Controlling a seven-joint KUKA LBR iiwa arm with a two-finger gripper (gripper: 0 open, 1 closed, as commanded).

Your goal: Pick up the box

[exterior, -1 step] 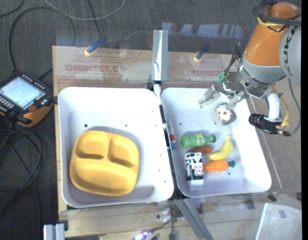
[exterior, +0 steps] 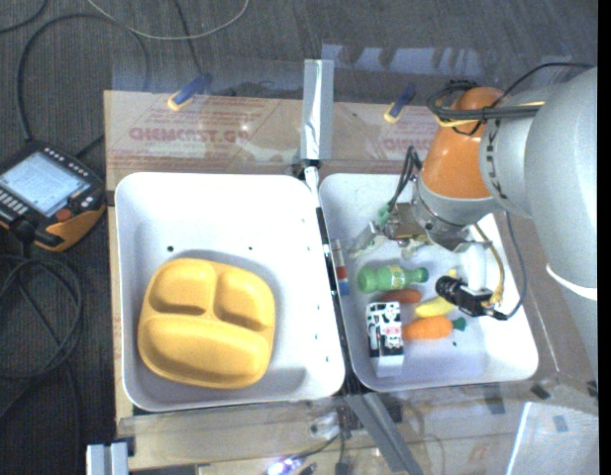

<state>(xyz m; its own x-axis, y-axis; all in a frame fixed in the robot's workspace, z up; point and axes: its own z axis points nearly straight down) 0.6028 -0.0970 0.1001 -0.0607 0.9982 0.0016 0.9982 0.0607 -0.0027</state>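
The box point(exterior: 385, 334), white with black patches, is lying in the right bin point(exterior: 513, 364) near its front-left corner. The pincer point(exterior: 384, 234) is hovering behind it, well apart, holding nothing; its spread cannot be told. One green bottle point(exterior: 391, 278), one carrot point(exterior: 429, 330), and one yellow tray point(exterior: 207, 322) in the left bin point(exterior: 132, 265) are showing.

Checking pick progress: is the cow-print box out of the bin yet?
Not yet. The box lies on the right bin's floor beside the carrot.
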